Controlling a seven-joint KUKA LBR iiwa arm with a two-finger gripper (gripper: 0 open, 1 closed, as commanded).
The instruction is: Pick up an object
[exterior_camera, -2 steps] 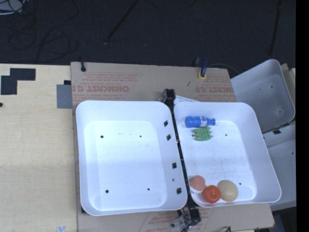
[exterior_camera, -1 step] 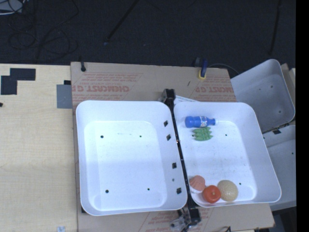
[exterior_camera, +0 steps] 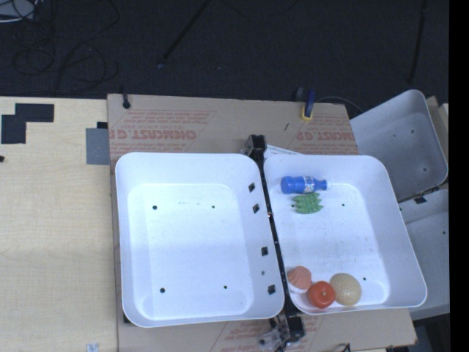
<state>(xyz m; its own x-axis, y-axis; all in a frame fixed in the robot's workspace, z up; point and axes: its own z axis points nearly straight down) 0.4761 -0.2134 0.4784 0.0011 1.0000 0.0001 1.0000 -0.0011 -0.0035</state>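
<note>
Whether the pincer is apart or together cannot be told at this moment, so places are given here by the right-hand side, from which the arm reaches in.

All the candidates lie in the right shallow white plastic bin [exterior_camera: 401, 226], the one on the arm's side. In its near corner three things crowd together. A small red round tomato-like piece [exterior_camera: 321, 295] touches a beige round ball [exterior_camera: 346, 288] on the arm's side of it, and a pale pink rounded piece [exterior_camera: 299, 276] sits just beside it on the side away from the arm. I judge this cluster a poor target, since the fingers would have little room to come down between neighbours and the bin wall.

Farther back, a small green knobbly flat piece [exterior_camera: 308, 204] lies alone on the floor. Just beyond it, a blue plastic bottle with a white label [exterior_camera: 303, 185] lies on its side against the far wall.

The green piece looks like the best choice because it has free space on both flanks. The pincer should descend straight over it, spread wide, closing across its shorter width. The bottle would probably roll.

The left white bin [exterior_camera: 128, 196] lies beyond, away from the arm.
</note>
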